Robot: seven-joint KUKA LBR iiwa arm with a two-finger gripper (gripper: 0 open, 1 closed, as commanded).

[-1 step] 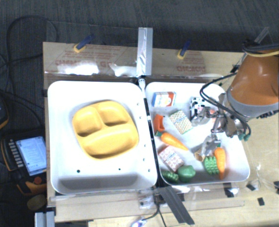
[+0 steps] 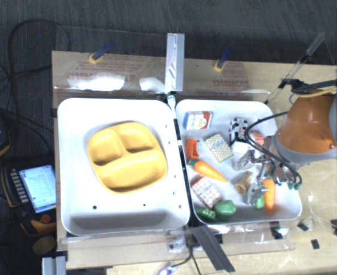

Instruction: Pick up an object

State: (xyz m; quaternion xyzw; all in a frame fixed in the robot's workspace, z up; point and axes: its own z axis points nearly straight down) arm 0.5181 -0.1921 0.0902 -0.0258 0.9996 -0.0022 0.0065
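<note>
End effector [image 2: 258,179], grip state impossible to tell, hangs over crowded right bin [image 2: 282,209] near its right rim.

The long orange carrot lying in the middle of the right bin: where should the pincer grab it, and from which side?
Probably across the thick middle of the carrot, coming straight down from above. It lies flat and slanted, so the fingers should close across its narrow width, not along its length. Neighbours crowd it: the pink box sits just below and the patterned box above, leaving little room.
</note>
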